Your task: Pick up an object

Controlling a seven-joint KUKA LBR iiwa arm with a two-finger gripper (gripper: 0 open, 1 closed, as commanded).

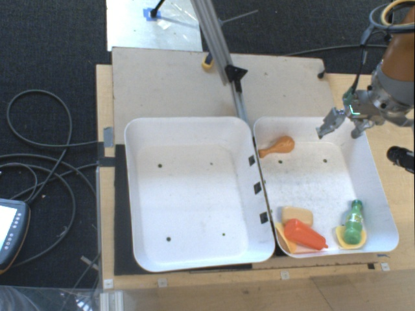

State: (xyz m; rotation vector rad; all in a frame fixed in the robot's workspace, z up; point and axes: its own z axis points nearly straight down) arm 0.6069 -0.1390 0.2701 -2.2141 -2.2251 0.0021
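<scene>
We see end effector (343, 126) spread open, empty, over right bin (373, 173) far edge. Nearest pick: drumstick toy (277, 147) at its 8 o'clock, long axis 3–9.

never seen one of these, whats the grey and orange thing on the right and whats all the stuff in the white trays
That is a robot arm, grey with an orange band, reaching in from the right. One camera fixed above the bench looks down at a slant. At the arm's tip is a two-finger pincer, its fingers spread apart with nothing between them, hanging over the far edge of the right bin. On the bench sit two shallow white bins side by side. The right bin has a tan toy drumstick near its far side, and along its near edge an orange toy carrot on a tan block, plus a green bottle lying on a yellow piece. The left bin sits beside it.
</scene>
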